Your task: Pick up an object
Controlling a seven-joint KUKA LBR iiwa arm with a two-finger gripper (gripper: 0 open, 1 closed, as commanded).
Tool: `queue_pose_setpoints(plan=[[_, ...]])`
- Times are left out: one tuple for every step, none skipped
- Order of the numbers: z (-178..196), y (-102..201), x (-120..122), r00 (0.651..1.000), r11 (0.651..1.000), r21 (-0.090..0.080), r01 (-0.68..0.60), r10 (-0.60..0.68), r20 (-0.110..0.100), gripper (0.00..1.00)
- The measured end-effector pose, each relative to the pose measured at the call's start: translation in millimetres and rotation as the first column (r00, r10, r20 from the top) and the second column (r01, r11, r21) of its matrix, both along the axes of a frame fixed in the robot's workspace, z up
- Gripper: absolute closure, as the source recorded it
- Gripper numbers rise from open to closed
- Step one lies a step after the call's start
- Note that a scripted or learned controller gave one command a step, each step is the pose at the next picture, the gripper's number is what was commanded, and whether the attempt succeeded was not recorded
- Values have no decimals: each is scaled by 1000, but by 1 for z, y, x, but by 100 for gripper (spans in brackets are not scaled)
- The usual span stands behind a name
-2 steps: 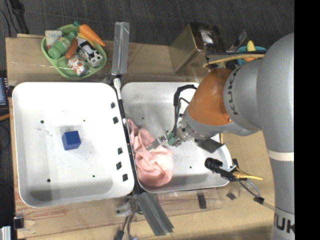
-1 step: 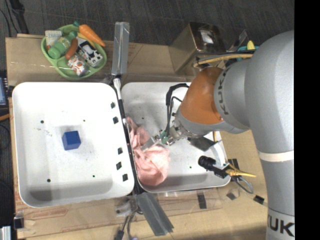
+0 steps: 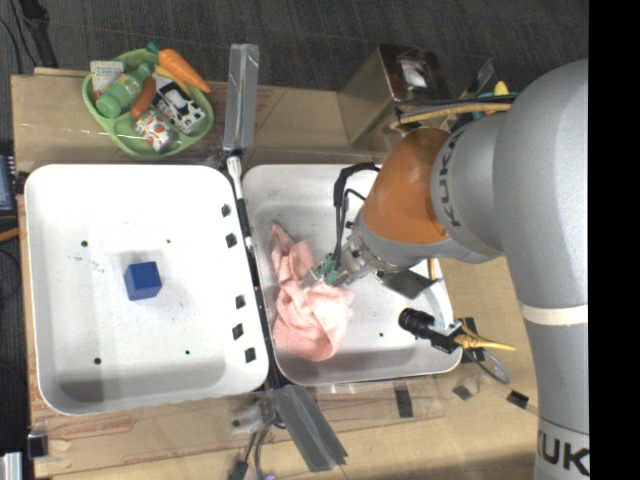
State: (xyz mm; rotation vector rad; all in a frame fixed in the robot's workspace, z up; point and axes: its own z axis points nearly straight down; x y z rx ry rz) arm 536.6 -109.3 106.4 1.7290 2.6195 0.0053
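- Over right bin (image 3: 300,183): arm reaches in from right, wrist bent down, claw (image 3: 331,271) low on pink cloth (image 3: 308,308).
- Claw opening: cannot tell.
- Blue cube (image 3: 143,279) in left bin (image 3: 60,183).

A blue cube (image 3: 143,280) (plain), a pink cloth (image 3: 307,308), white bins (image 3: 60,198), a green bowl (image 3: 112,128).

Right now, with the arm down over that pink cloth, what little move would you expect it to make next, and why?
Probably a short, straight lift. The gripper sits low in the right bin, right at the upper edge of the crumpled pink cloth. Whether it has caught the fabric can't be seen from here, so raising it a little would show whether the cloth comes up. The blue cube lies apart in the left bin.
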Motion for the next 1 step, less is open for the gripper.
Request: queue_pose_setpoints(plan=[[85,44,-53,1000,1000,-1,7,-7,-7,100]])
